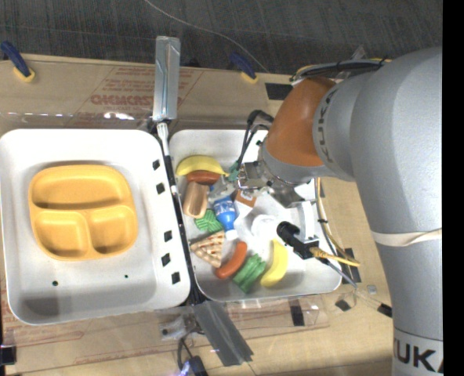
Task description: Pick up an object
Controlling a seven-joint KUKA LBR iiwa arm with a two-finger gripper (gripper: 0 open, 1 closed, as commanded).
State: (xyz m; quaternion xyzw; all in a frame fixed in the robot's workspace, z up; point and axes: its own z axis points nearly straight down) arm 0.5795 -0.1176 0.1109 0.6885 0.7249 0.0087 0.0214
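The right bin (216, 143) holds a heap of toy food. In it I see a yellow piece (199, 164), a brown roll (194, 200), a blue item (223, 211), a green item (208, 222), a tan waffle slice (210, 249), a red sausage (232, 261), a green bundle (250, 272), a yellow banana (277, 263) and a white piece (259, 225). My gripper (242, 180) hangs low over the middle of this bin, just right of the yellow piece and the brown roll. The wrist hides what lies under it.
The left bin (12, 233) carries a yellow divided tray (81, 210). A metal bar (166, 77) stands at the far end of the rim between the bins. The grey arm (381, 147) covers the right bin's right side.
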